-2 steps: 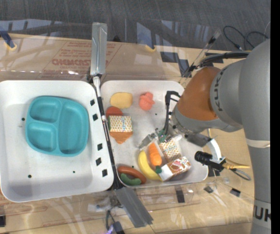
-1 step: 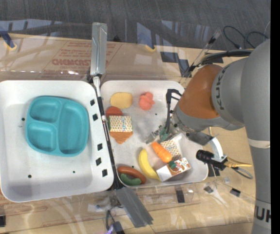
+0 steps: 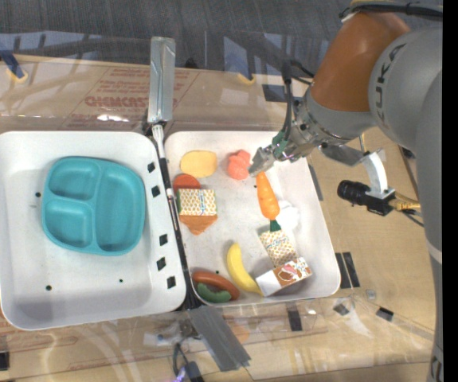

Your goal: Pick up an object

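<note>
On the bench two shallow white bins sit side by side. Over the right side reaches the grey arm, its orange band showing above the wrist, by far the biggest thing in view. The left bin comes next and bears a teal divided plate with three compartments, lying flat near the bin's middle. The right bin is crowded with toy food. The gripper hangs low over this bin's upper part, just beside a small pink-red toy on its left and just above the carrot's tip; whether its fingers are parted or closed cannot be told, and nothing is seen between them.

The carrot is the nearest thing below the claw: a slim orange piece lying lengthwise, with a white bit at its lower end. Below it stand a patterned carton with a dark green cap and a small white and red box, touching each other. A yellow banana curves beside them, and a red and green piece lies at the bin's lower edge. Near the left wall lie a yellow rounded piece and a patterned packet over an orange wedge.
</note>
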`<act>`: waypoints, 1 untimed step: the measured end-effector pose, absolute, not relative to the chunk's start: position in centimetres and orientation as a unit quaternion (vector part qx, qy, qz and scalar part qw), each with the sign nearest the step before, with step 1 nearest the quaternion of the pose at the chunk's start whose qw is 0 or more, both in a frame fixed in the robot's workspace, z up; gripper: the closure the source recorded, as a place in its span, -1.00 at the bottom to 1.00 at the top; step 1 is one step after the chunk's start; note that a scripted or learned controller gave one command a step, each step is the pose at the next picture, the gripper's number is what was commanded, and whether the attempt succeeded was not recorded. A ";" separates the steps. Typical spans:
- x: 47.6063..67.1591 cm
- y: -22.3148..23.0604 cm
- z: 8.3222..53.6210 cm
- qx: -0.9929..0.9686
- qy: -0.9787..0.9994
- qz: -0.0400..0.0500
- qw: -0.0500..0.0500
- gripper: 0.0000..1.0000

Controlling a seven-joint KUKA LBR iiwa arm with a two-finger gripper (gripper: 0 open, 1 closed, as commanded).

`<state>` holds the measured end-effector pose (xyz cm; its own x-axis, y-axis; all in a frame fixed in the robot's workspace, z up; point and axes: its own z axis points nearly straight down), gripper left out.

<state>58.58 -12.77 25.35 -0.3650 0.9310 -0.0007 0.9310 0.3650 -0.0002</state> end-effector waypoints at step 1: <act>58.2 -10.8 21.4 0.722 0.692 -0.003 -0.004 1.00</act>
